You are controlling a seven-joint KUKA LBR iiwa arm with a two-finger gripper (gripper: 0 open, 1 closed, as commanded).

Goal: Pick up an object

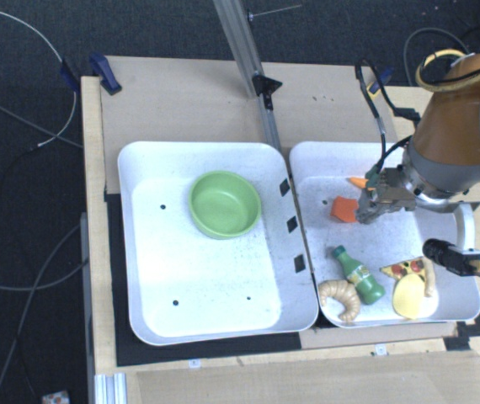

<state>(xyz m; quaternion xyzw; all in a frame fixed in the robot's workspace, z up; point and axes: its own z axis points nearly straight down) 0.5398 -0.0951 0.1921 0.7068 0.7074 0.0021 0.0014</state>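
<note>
The pincer [371,202] is seen low in the right bin [312,162], at about ten o'clock from that bin's middle, with the orange block [344,209] just beside it at its nine o'clock. Whether the pincer is parted or closed cannot be told, and nothing can be seen held in it.

The block is judged to be the likeliest target, since it lies closest and apart from the other things. For the step to be done well, the pincer should be centred over the block, so that the block is straddled rather than nudged toward the bin's wall. A small orange piece [356,182] near twelve o'clock of the block should be kept out of the closing path.

The clutter at the bin's six o'clock is better avoided: the green bottle [360,278] touches the croissant [342,299], and the yellow piece [413,297] sits against the pizza slice [405,268]. The green bowl [225,204] in the left bin [152,162] lies well apart.
</note>
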